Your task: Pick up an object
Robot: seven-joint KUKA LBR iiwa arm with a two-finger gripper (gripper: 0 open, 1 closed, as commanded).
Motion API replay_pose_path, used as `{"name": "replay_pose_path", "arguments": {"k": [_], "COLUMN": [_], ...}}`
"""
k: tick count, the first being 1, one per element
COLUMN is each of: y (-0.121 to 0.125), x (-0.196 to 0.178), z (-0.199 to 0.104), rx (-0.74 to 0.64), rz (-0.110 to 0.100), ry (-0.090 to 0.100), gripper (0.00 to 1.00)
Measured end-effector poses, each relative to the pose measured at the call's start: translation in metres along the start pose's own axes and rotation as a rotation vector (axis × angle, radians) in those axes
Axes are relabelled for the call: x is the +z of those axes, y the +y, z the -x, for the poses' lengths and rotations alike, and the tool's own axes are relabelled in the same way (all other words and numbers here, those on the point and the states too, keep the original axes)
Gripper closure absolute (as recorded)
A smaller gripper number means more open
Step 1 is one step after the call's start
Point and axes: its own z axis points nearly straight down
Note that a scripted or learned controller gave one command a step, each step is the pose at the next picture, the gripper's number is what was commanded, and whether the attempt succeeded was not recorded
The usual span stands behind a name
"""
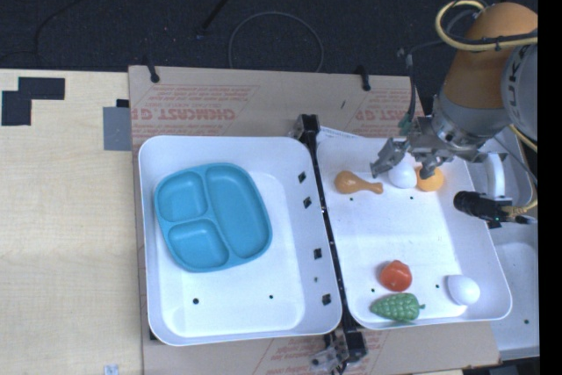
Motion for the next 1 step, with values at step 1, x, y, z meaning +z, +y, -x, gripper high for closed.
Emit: {"name": "replay_pose_path", "arguments": {"k": [1], "y": [0.0029], "x": [-0.0077], "z": [0.0002], "rx": [-0.001], "rz": [0.014], "ry": [-0.002], "gripper": [0.0]}}
